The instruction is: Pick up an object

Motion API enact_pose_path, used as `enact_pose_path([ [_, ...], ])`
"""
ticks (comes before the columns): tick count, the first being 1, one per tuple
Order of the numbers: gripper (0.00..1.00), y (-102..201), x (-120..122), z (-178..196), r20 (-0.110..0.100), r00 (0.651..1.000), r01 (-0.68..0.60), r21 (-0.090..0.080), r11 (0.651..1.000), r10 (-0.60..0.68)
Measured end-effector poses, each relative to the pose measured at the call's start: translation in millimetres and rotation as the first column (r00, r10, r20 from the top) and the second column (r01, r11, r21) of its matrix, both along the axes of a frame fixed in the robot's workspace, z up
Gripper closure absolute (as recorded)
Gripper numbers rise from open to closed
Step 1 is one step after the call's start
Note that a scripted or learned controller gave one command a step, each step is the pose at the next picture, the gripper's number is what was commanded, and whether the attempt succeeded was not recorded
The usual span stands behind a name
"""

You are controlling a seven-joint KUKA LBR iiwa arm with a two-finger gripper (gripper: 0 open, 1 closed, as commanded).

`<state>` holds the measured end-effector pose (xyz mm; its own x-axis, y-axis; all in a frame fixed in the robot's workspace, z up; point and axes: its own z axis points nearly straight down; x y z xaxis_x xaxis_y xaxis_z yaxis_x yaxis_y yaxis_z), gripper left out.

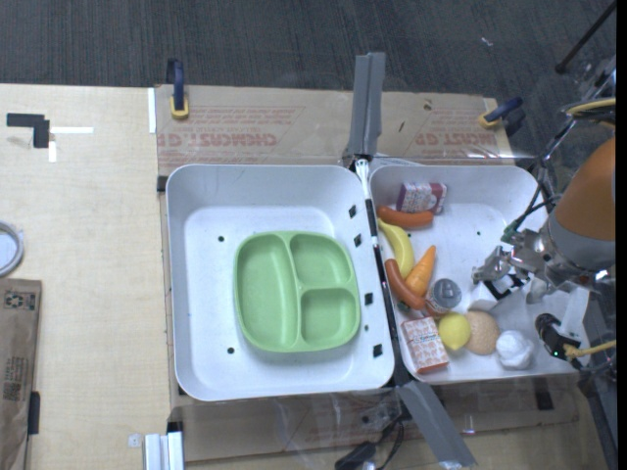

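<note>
I see a light wood table (88, 213) filling the left and centre of the frame. Directly on it: two shallow white bins side by side, the left bin (186, 292) centre frame, the right bin (470, 179) at right, touching along a shared edge. A sheet of brown cardboard (265, 125) lies under their top edges, held by a blue-and-yellow clamp (176, 91) at upper left and another clamp (502, 116) at upper right. A black L-shaped piece (29, 125) sits upper left, a tape roll (8, 251) at the left edge, a brown paper bag (18, 360) lower left.
</note>
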<state>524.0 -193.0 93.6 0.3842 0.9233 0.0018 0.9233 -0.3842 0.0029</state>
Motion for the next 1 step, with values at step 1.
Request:
enact_pose_path([
  [1, 1.0, 0.0, 0.3, 9.3, 0.0, 1.0, -0.001, 0.0, 1.0, 0.001],
])
